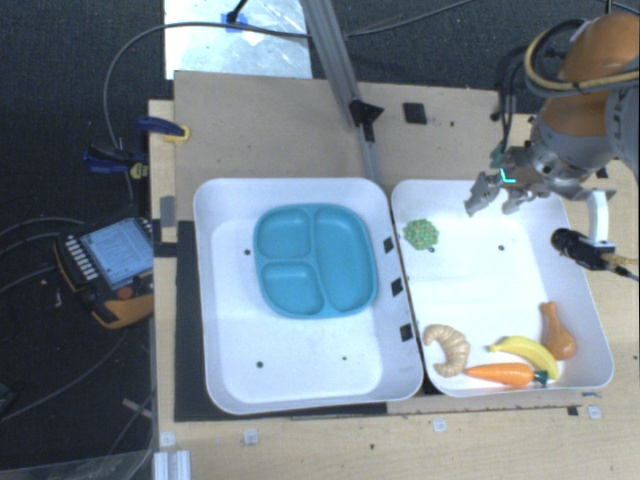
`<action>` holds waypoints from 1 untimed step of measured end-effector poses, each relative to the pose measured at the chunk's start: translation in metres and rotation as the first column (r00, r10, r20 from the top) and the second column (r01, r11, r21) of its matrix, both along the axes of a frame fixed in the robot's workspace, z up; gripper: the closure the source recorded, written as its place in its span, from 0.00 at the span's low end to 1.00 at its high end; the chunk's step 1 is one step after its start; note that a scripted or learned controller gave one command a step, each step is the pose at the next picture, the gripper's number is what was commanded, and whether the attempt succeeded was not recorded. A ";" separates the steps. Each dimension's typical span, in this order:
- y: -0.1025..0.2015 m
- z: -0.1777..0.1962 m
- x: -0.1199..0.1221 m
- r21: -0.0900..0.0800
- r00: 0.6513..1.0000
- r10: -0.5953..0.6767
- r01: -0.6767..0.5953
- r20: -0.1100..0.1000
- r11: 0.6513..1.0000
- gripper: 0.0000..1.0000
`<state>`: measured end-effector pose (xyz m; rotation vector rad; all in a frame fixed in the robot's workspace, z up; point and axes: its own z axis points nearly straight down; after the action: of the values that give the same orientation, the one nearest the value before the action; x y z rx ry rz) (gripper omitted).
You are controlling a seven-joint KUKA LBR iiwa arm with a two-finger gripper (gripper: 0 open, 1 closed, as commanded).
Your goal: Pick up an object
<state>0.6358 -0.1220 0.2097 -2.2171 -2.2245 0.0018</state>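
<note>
Gripper (497, 197) hangs over the right bin's (520, 268) far edge, fingers apart, nothing between them. Broccoli (421, 234) lies left of it; croissant (447, 348), carrot (499, 374), banana (523, 350) along the near wall.

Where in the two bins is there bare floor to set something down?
Left bin: the strip below the blue tray. Right bin: the middle, between broccoli and the crowded bottom edge, where croissant, carrot, banana and drumstick cluster.
</note>
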 end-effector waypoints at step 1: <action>0.000 0.001 0.001 0.000 1.000 0.001 -0.001 0.003 1.000 0.00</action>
<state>0.6366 -0.1219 0.2111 -2.2182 -2.2268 -0.0012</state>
